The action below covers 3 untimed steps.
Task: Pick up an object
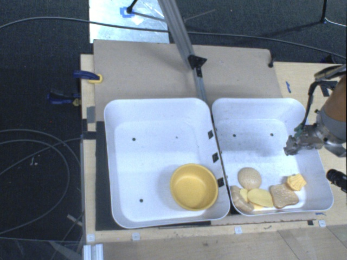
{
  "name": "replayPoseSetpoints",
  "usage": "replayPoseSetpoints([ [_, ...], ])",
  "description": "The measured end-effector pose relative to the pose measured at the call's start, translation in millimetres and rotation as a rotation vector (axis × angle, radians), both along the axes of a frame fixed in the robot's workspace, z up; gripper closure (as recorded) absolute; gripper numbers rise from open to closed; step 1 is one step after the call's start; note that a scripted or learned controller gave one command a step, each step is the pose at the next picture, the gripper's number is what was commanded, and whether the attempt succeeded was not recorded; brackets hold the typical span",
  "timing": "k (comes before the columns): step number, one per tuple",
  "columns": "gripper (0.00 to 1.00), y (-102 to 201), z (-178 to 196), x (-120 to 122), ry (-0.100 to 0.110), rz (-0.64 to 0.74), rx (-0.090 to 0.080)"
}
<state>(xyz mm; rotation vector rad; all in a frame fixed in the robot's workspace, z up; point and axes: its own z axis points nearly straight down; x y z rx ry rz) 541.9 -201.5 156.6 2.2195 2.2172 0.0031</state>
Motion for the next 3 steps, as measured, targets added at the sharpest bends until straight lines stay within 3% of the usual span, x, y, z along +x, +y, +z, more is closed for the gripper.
replayPoseSetpoints([
  [2,1.0,-1,119,2,-0.004,0.006,-0.001],
  [3,1.0,53,104,-1,0.003,0.01,0.002],
])
